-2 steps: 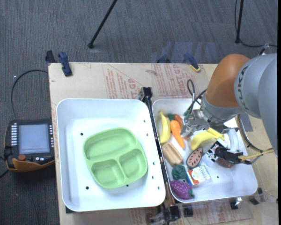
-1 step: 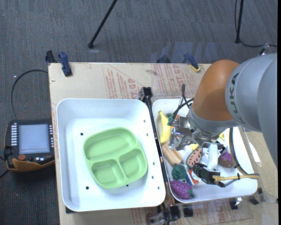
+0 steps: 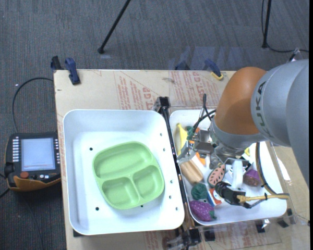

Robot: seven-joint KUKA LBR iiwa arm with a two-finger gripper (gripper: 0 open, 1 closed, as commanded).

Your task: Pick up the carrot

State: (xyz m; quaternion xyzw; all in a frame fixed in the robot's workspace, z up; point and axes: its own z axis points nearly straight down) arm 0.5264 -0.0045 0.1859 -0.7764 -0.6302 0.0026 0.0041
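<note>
The carrot (image 3: 203, 154) shows as a small orange piece in the right bin (image 3: 274, 204), near its left side, mostly hidden under the arm's wrist. My gripper (image 3: 207, 149) hangs low over that spot, its dark body right above the carrot. The grey wrist and orange band block the view of how the gripper meets the carrot.
Around the carrot lie a yellow piece (image 3: 182, 135), a tan bun (image 3: 191, 171), a watermelon slice (image 3: 217, 175), a green broccoli (image 3: 200, 191), purple grapes (image 3: 202, 210) and a purple eggplant (image 3: 252, 178). The left bin (image 3: 78, 139) holds a green divided plate (image 3: 128, 174).
</note>
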